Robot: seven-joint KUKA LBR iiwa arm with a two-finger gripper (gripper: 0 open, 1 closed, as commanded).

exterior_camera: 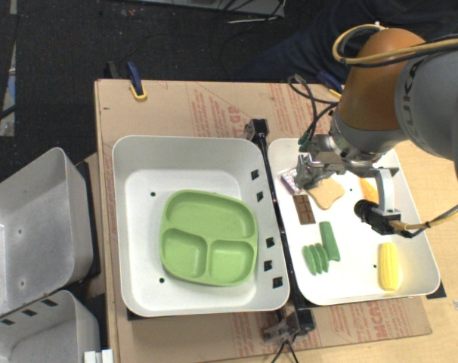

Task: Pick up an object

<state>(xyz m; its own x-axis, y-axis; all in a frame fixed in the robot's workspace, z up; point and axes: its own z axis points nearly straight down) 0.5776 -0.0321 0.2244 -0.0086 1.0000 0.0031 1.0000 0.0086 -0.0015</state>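
The right bin [422, 271] holds several small things. A tan toast-shaped piece [326, 195] lies beside a brown bar [304, 209] and a purple-and-white packet [289, 180]. Nearer the front are green bean pods [321, 251] and a yellow corn cob [388, 265]. An orange piece [369, 190] peeks out under the arm. My gripper [311, 172] hangs low over the bin's back left part, just above the toast piece and the packet. Its wrist hides what is under it.
The left bin [131, 203] bears a green divided plate [209, 237]. A black clip strip [270, 203] runs between the bins. The arm's cable and a black connector [374, 215] hang over the right bin's middle. Grey tubs [32, 225] stand at far left.
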